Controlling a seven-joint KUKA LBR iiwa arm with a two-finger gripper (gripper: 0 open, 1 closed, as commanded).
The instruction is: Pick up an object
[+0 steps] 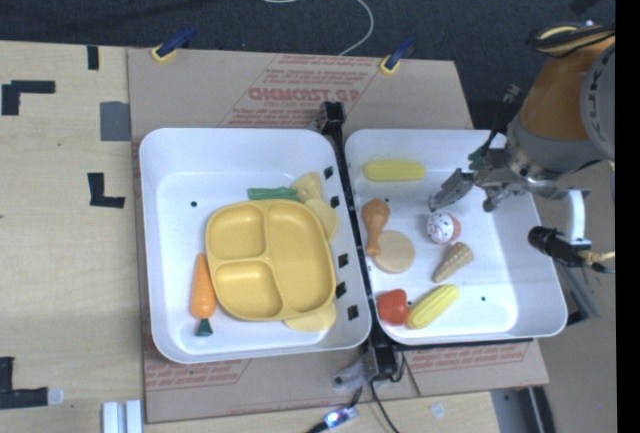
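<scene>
Here the bench carries two shallow white bins set side by side on a cardboard sheet [300, 86]. In the left bin [165, 156], an orange carrot [202, 289] lies along the left side, touching the edge of a yellow divided tray [268, 258] that occupies the bin's middle. A green piece [272, 192] and a pale yellow item [310, 187] protrude from under the tray's upper edge, and another pale yellow piece [310, 321] shows below its lower right corner. The right bin [520, 316] holds the loose candidates for picking. A corn cob [394, 170] lies near the upper wall. Below it, a brown drumstick [374, 221] touches a round tan disc [393, 252]. A red item [392, 305] sits at the lower left, touching a second yellow corn cob [433, 306]. A small white ball with red marks [442, 227] rests near the centre, with a cone [452, 261] just below it. The gripper [472, 189] hangs over the right bin's upper right area, just beside the ball and up-right of it, its fingers spread apart with nothing between them. The grey arm with its orange band [555, 101] enters from the right.
</scene>
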